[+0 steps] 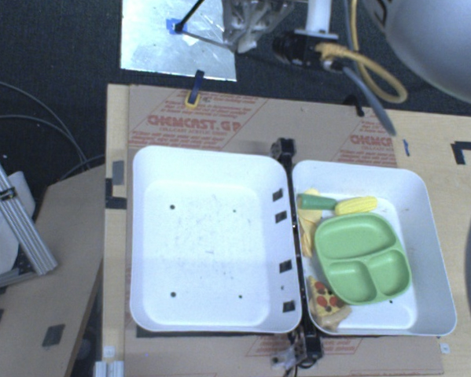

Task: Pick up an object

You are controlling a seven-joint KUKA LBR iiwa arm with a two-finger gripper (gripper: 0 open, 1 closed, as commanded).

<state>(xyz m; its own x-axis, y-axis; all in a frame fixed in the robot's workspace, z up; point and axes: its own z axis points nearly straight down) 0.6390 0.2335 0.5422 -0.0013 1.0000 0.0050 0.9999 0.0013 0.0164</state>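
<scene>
The right bin (431, 233) holds several toy items. A green divided plate (362, 257) lies in its middle. Touching the plate's far rim is a yellow corn cob (355, 205), with a small green piece (317, 201) to its left. A pale yellow item (307, 224) is wedged between the plate and the bin's left wall. A pizza slice (325, 300) peeks out from under the plate's near left corner. My gripper (246, 25) hangs far back, beyond the bench's far edge and well away from both bins, over a shiny metal sheet.
The left bin (142, 242) stands beside the right one, joined by a black hinge strip (289, 242). The grey arm (440, 37) and a yellow cable (375, 73) cross the top right. A metal sheet (161, 38) lies at the back left.
</scene>
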